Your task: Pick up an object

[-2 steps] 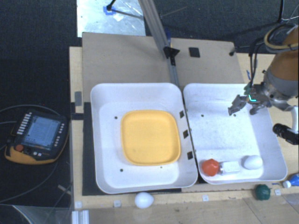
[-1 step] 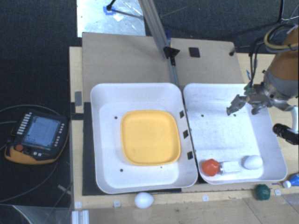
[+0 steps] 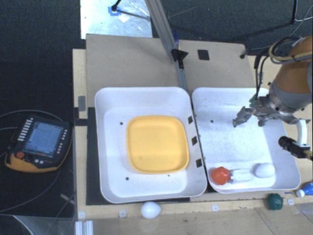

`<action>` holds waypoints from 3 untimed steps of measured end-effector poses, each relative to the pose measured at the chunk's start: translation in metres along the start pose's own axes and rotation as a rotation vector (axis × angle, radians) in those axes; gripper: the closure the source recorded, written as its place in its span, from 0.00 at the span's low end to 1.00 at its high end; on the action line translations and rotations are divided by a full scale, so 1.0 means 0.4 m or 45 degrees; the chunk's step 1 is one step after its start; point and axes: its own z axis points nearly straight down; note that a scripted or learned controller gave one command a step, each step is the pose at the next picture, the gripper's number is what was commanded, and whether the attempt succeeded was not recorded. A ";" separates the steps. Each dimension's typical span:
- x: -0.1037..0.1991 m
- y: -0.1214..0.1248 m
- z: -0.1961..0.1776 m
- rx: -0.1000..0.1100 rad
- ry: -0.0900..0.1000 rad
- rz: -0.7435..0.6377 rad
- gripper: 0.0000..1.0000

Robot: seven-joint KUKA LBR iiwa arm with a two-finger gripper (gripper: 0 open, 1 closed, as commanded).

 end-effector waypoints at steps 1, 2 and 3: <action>0.004 -0.012 0.154 0.003 0.001 0.000 0.00; 0.004 -0.012 0.203 -0.002 0.000 0.000 0.00; 0.003 -0.010 0.175 -0.006 -0.001 0.000 1.00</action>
